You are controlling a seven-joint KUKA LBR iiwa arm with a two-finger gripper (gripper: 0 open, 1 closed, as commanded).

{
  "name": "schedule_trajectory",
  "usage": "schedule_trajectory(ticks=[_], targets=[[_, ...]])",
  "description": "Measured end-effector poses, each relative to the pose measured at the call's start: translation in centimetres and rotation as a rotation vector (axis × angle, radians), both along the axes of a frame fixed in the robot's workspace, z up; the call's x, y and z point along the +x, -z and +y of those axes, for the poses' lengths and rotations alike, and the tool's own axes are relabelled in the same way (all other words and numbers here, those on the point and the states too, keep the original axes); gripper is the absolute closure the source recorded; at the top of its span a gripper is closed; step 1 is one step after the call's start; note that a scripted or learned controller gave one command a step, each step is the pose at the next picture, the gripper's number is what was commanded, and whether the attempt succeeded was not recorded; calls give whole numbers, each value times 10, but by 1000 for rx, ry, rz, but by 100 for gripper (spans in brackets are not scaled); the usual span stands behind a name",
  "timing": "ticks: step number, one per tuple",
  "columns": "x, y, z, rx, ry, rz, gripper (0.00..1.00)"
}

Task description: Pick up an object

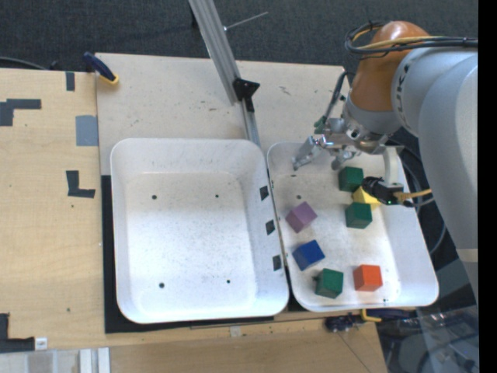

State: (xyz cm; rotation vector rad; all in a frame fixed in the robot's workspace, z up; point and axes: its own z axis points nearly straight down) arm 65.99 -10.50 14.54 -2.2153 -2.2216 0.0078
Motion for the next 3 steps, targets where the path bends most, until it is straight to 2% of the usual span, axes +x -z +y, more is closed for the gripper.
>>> schedule_trajectory(ticks=[1, 2, 3], targets=[[-2, 55, 1, 0, 0, 1, 0], [0, 41, 2, 0, -1, -4, 100], [10, -7, 2, 0, 1, -11, 100]])
